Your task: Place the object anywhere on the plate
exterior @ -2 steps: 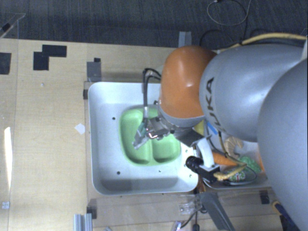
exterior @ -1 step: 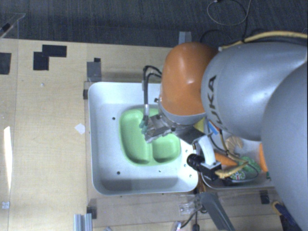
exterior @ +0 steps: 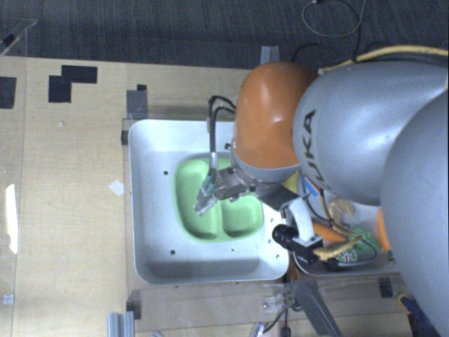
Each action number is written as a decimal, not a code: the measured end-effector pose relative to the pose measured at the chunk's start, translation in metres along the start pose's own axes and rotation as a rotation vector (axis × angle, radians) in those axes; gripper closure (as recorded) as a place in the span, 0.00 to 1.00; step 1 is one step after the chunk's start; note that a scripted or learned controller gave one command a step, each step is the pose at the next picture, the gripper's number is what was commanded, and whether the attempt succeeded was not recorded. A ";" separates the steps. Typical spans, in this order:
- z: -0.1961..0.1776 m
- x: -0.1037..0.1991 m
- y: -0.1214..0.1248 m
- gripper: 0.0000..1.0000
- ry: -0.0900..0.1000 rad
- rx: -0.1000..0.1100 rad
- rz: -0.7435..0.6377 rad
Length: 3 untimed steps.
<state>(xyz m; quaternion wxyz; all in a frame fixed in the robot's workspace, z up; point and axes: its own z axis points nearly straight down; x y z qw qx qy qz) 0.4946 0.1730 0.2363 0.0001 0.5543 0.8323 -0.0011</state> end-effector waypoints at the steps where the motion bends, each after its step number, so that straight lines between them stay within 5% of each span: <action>1: -0.003 0.023 0.047 0.00 0.001 -0.004 -0.376; 2: -0.012 0.024 0.049 1.00 0.000 -0.005 -0.381; 3: -0.003 -0.001 0.001 1.00 0.000 -0.002 -0.382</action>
